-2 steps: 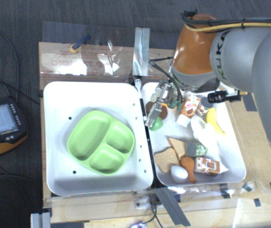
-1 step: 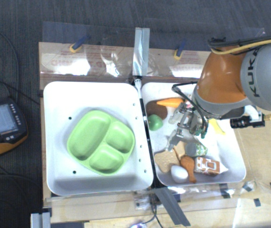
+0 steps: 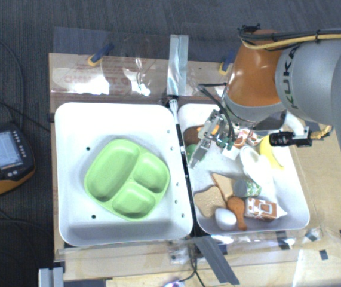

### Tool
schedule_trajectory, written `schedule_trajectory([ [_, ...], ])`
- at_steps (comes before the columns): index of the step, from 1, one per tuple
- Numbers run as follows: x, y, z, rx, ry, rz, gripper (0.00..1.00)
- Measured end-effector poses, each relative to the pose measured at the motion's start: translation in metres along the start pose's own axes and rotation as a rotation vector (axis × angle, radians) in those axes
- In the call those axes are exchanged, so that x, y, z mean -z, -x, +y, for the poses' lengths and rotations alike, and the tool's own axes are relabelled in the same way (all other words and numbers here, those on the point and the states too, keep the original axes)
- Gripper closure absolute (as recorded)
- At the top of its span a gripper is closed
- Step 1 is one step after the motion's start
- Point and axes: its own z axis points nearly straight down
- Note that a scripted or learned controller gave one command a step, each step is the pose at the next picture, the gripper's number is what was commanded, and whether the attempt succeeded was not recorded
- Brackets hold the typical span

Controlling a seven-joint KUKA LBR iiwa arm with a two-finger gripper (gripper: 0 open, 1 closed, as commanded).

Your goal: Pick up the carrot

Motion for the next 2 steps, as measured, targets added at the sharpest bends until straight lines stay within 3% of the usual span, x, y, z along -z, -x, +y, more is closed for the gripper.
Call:
schedule_trajectory([
  [1, 0.006, 0.07, -0.043, -0.001, -0.002, -0.003, 0.0],
  [2, -0.078, 0.092, -0.04, 0.101, -0.002, -0.004, 0.0],
])
